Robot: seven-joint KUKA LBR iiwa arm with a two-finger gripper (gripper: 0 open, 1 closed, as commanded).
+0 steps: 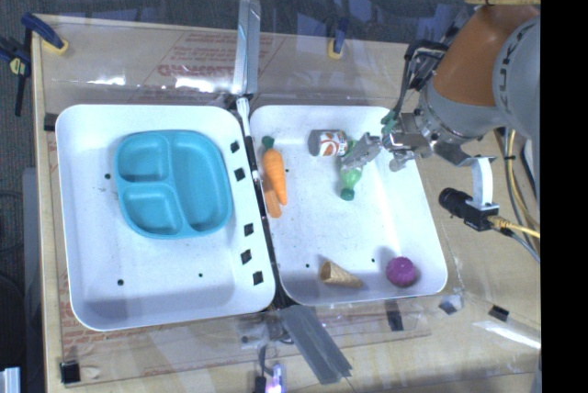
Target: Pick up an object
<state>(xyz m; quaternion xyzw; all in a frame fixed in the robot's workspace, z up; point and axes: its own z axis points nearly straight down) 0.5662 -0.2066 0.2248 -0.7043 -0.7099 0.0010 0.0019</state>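
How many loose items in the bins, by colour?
Blue: 1, divided tray
Orange: 1, carrot
Green: 1, small bottle-like item
Silver and orange: 1, can on its side
Tan: 1, cone
Purple: 1, round item
Total: 6

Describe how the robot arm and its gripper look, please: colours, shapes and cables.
The arm is grey and rounded, with a broad orange band above the wrist. Thin yellowish cables run along it. The gripper is small, metallic grey, mounted on a dark wrist block.
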